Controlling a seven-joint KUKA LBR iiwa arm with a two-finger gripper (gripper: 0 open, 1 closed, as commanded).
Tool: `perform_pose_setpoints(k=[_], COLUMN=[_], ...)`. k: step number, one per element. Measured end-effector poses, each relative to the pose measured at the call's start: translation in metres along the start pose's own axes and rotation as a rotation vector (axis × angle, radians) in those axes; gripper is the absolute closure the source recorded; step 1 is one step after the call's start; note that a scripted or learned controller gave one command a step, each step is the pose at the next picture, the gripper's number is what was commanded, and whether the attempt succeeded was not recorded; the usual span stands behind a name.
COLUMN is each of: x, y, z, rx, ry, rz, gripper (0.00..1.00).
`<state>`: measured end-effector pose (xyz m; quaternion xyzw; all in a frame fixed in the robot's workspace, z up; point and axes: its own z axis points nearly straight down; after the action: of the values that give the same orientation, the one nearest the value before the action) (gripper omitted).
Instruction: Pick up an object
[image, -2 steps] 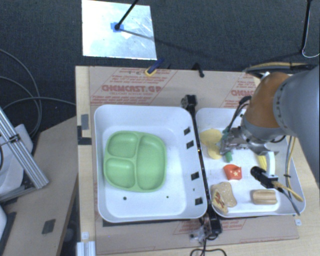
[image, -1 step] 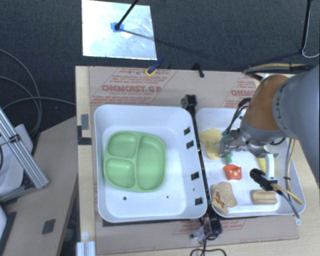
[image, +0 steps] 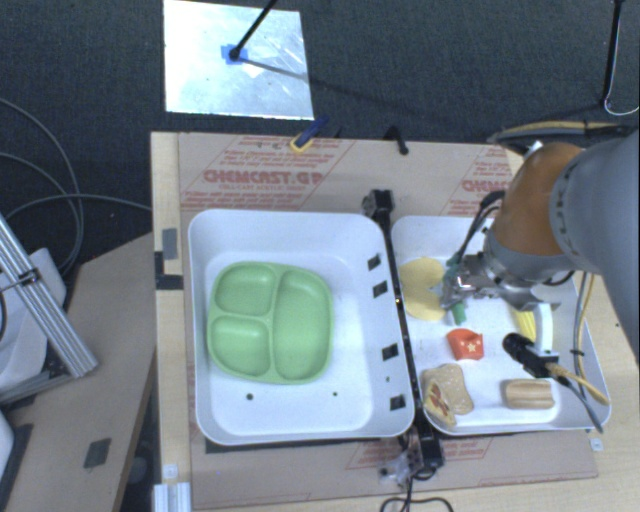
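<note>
Bread at front edge, gripper just above green obj – r. bin

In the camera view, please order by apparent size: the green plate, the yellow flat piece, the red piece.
1. green plate
2. yellow flat piece, partly hidden by the hand
3. red piece

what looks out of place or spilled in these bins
Nothing stands out. The green divided plate lies flat in the left bin; the toy foods, a yellow piece, a red piece, a sandwich and a bread roll, lie loose inside the right bin.
</note>
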<state>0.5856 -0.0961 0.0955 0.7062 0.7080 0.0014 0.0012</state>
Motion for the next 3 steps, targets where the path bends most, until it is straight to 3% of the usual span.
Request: perform_pose_setpoints(k=[2,3], x=[0.011,0.013], y=[0.005,-0.03], z=[-0.005,0.012], rx=[0.001,0.004], ry=[0.001,0.0], rz=[-0.003,0.002], gripper=[1.0,1.0])
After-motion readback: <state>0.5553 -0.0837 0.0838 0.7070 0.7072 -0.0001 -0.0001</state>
